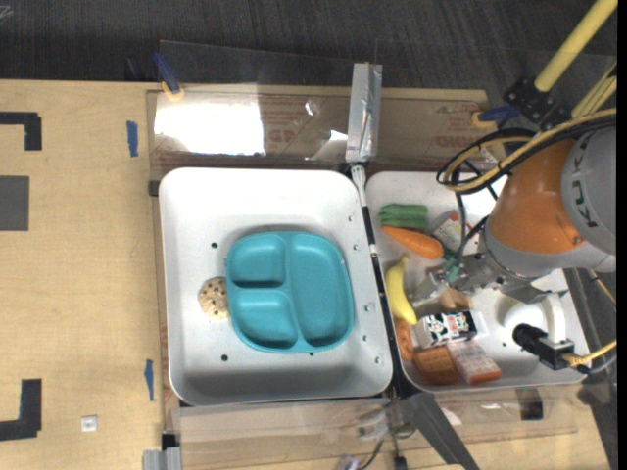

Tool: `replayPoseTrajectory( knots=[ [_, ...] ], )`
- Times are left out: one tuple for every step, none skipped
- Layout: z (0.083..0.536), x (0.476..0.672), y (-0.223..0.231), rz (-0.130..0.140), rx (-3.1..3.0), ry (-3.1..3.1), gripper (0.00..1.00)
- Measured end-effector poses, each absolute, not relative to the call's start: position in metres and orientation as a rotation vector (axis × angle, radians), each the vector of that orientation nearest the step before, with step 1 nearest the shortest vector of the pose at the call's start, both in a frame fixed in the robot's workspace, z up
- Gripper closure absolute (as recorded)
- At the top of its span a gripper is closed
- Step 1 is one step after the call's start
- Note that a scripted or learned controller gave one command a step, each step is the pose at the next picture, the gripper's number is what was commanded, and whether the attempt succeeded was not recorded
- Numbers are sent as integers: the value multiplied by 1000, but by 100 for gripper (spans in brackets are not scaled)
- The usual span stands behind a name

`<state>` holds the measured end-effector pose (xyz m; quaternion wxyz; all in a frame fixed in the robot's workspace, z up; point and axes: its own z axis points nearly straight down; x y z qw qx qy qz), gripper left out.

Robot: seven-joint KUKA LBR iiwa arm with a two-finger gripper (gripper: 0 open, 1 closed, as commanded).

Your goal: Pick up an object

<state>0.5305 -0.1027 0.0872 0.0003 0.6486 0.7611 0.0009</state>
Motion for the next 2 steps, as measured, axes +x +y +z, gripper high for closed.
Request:
replayPoseTrajectory(
  knots=[
    [96,531,-104,4,2039,2384,100],
    [186,591,-33,6,2089,2344,100]
  ],
)
